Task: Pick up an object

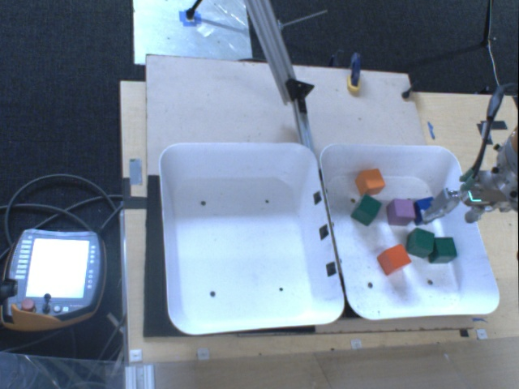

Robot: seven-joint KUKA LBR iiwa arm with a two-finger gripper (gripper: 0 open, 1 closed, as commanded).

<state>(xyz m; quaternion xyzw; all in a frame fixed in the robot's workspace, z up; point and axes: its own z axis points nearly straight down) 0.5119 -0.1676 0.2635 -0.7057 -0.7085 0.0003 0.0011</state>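
Two shallow white plastic bins are seen side by side on the pale wooden counter. The left white bin and the right white bin touch along their shared rims.

Seven small blocks are counted in the right bin. An orange cube is placed toward the far side. A dark green cube is found just beside it, nearer the camera. A purple cube is located at mid-bin, and a small blue block is set against its right side, touching it. A second orange cube is seen nearer the front wall. Two more dark green cubes are found together, touching, to the right of that orange cube.

The gripper is reached in from the right, low over the right bin, with its tip just beside the blue block. Whether the jaws are spread or pressed together cannot be told at this resolution, and no block is seen between them.

A grey teach pendant with a lit screen is noted off the counter at the left, with black cables looped around it. A slanted metal pole is seen above the bins, and a yellow and blue clamp is fixed at the counter's far edge.
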